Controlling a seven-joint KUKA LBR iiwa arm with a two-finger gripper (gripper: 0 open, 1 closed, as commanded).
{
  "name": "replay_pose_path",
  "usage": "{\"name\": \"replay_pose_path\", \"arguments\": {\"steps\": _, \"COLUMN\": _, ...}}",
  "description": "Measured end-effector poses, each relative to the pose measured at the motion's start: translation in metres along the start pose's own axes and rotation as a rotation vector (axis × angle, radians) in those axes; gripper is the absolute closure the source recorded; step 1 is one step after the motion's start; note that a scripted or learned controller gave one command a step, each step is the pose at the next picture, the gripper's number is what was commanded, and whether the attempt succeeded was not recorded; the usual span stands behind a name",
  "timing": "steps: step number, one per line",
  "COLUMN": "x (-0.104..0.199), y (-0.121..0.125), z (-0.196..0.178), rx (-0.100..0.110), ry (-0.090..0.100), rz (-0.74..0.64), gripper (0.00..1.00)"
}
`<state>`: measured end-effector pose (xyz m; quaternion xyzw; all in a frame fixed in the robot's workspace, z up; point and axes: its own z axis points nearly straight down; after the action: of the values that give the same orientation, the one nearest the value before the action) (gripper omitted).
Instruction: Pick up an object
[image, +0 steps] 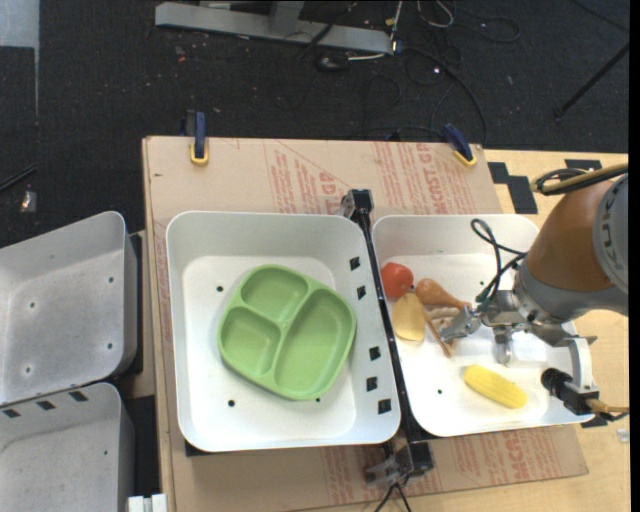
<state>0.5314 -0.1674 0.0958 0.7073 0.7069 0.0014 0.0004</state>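
A grey robot arm with an orange band reaches in from the right over the right-hand bin, its gripper low among a cluster of play food near the bin's left side. The metal fingers point left toward a brown drumstick-shaped piece; whether they are spread, pressed together or pinching anything cannot be told from this angle, as the tips blur into the items beneath them.

The step in hand looks like the final approach or the grasp itself. Three candidates lie close: the drumstick just above the fingertips, a pale yellow slice just to their left, and a red tomato beyond, hard against the divider. A yellow corn cob lies apart, nearer the front edge and below the wrist.

The next move likely calls for settling on one item, closing firmly and lifting straight up. The crowding is the risk: fingers could catch two pieces or push one against the bin wall. The corn, alone on bare floor, would seem the easier target.

In the left bin rests a green divided plate, well clear of the action. Both bins sit on a cardboard-covered bench held by two clamps, with spare white trays to the far left
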Motion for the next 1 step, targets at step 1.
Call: {"name": "replay_pose_path", "arguments": {"steps": 1, "x": 0.0018, "y": 0.0030, "z": -0.0128, "rx": -0.009, "ry": 0.001, "rz": -0.001, "gripper": 1.00}}
